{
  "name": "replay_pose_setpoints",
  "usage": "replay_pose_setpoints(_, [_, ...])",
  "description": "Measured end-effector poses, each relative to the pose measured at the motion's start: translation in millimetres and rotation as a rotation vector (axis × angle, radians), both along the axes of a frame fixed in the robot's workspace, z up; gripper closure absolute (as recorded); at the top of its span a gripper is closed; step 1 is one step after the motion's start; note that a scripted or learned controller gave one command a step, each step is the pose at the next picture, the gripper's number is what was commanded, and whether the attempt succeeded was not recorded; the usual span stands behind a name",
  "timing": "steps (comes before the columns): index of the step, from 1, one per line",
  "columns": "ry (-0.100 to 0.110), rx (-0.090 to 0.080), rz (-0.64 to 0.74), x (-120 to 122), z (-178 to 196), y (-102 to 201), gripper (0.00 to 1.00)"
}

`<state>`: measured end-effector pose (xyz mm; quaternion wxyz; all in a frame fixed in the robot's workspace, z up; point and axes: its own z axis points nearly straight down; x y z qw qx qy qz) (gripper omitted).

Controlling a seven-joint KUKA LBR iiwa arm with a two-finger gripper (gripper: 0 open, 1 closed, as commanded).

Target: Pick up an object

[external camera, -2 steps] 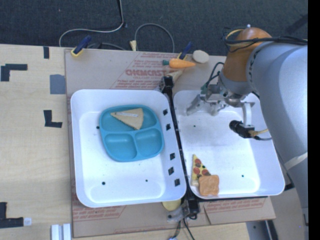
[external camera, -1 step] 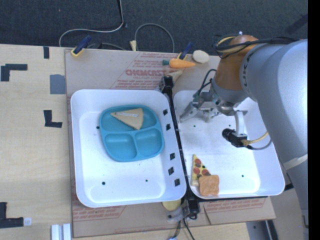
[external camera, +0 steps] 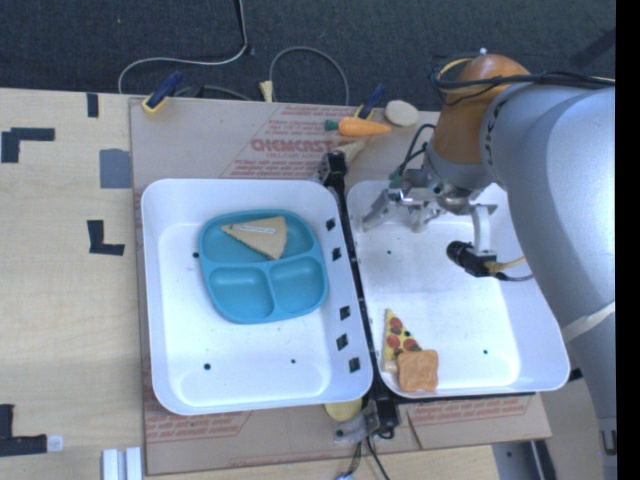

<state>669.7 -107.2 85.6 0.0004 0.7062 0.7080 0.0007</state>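
Observation:
My gripper (external camera: pixel 398 214) hangs over the far left part of the right white bin (external camera: pixel 520 368). Its two metal fingers stand apart, open, with nothing between them. Near that bin's front left corner lie a pizza slice (external camera: pixel 397 336) and, touching it, an orange-brown square of toast (external camera: pixel 418 371). Both are well in front of the gripper. In the left white bin (external camera: pixel 170 368) sits a blue compartment plate (external camera: pixel 265 278) with a tan wedge of flatbread (external camera: pixel 260 235) in its far section.
The black divider (external camera: pixel 348 288) runs between the two bins. Behind them on the cardboard lie an orange carrot (external camera: pixel 362 126) and a pale egg-shaped object (external camera: pixel 402 113). A black cable fitting (external camera: pixel 470 258) on the arm hangs over the right bin.

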Motion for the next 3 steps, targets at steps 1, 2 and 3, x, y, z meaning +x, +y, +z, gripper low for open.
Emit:
replay_pose_setpoints(1, [-0.001,-0.001,0.001,0,10,1,1.0])
replay_pose_setpoints(2, [-0.001,-0.001,0.002,0,10,0,0.0])
replay_pose_setpoints(3, [0.003,-0.004,-0.001,-2,0,10,0.0])
